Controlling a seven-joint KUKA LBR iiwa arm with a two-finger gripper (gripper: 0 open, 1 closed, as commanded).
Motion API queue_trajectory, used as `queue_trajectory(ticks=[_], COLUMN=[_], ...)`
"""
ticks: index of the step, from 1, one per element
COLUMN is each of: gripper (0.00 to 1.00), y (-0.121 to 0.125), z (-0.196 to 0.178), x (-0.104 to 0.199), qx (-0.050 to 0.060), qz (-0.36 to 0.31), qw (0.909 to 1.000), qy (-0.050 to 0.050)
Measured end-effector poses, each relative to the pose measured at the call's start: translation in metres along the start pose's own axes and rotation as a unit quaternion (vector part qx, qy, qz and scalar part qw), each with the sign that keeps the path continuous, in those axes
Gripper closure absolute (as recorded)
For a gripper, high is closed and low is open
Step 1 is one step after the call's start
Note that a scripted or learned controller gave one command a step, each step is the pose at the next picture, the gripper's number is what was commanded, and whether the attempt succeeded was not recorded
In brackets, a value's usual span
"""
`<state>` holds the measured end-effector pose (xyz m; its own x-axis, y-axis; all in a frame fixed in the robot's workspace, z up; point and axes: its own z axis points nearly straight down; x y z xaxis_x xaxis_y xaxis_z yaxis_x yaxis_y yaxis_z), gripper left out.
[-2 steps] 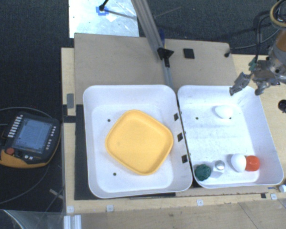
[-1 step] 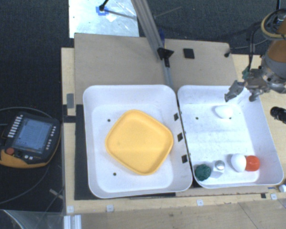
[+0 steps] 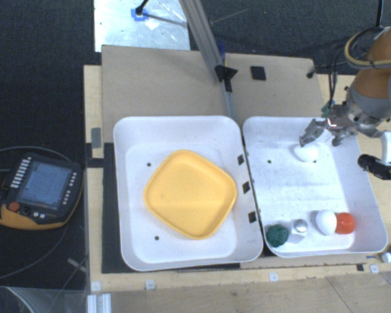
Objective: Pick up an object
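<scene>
The gripper [image 3: 326, 134] hangs spread wide, jaws released, just above a small white object [image 3: 307, 152]; it looks light, smooth, likely slippery—best pinched across its middle.

One fixed camera above the bench [image 3: 182, 77], tilted down, taking in both white bins [image 3: 127, 175] whole plus surrounding dark floor [image 3: 39, 57]; arm [image 3: 378, 77] enters from right edge

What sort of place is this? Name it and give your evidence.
Probably a robotics lab or test cell: a robot arm reaches over two white bins on a bench, and a teach pendant with its cable lies on the dark floor beside it.
</scene>
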<state>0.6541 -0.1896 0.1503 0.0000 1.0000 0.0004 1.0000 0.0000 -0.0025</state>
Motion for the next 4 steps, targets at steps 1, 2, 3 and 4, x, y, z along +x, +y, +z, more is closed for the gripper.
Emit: queue_trajectory(ticks=[1,2,3,4], gripper=[0.0,1.0,1.0,1.0], y=[-0.008,-0.007,-0.013,-0.012], z=[0.046,0.033,-0.012,-0.053], x=[-0.004,-0.004,-0.003,-0.004], qx=[0.0,-0.003,-0.003,-0.003], qz=[0.0,0.0,0.0,0.0], qw=[1.0,1.0,1.0,1.0], qy=[0.0,-0.001,-0.001,-0.001])
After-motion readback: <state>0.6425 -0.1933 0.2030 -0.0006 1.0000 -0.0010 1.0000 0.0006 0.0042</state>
